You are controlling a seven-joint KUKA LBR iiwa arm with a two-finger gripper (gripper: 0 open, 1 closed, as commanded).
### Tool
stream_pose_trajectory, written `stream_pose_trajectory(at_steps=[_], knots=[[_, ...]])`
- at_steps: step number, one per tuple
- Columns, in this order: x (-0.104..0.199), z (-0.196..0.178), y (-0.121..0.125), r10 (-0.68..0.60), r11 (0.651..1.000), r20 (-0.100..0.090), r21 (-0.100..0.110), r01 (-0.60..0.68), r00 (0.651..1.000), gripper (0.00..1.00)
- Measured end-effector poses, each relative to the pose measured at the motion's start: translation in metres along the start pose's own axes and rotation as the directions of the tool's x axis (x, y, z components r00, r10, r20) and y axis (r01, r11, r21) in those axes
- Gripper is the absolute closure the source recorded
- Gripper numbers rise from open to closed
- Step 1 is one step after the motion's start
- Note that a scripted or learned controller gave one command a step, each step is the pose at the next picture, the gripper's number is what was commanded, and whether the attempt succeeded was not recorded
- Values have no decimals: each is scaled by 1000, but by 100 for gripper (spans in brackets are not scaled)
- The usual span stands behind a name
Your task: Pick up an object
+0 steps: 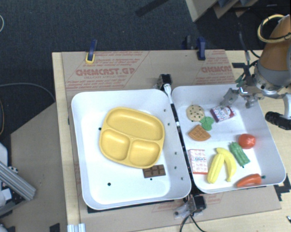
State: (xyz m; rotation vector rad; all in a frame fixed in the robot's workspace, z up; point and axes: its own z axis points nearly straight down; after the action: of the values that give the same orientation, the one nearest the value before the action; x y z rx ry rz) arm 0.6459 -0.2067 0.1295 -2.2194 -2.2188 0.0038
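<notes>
White plastic bins are being shown side by side on a cardboard-covered bench (pixel 133 63). The left bin (pixel 86 139) is being occupied by a yellow divided plate (pixel 132 136) at the centre of the frame, with a brown chocolate bar (pixel 154 172) lying just below the plate, close to it. The right bin (pixel 269 146) is being occupied by several toy foods: a chocolate-chip cookie (pixel 195 112) in its upper left, a waffle wedge (pixel 199 133) just below the cookie, a small green item (pixel 207 123) between them, and a purple-and-white packet (pixel 222 114) to the right of the cookie. A red-and-white carton (pixel 198 161) is being seen lower left in this bin, with a yellow banana bunch (pixel 222 164) just beside it on the right. A green pod (pixel 239 153) is lying beside the bananas, a red tomato (pixel 246 141) is sitting above the pod, and an orange-red pepper (pixel 248 180) is lying near the lower right corner. The arm is being seen at the upper right of the frame, with the gripper (pixel 243 95) positioned over the upper right part of the right bin, near the purple-and-white packet but apart from it. Nothing is being held between the fingers; whether they are spread or closed cannot be told.
</notes>
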Motion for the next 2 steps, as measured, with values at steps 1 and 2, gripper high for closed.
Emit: stream_pose_trajectory(at_steps=[1,2], knots=[[1,43,2,-1,1000,-2,-5,1,1000,0],[-1,26,6,-3,1000,7,-20,3,1000,100]])
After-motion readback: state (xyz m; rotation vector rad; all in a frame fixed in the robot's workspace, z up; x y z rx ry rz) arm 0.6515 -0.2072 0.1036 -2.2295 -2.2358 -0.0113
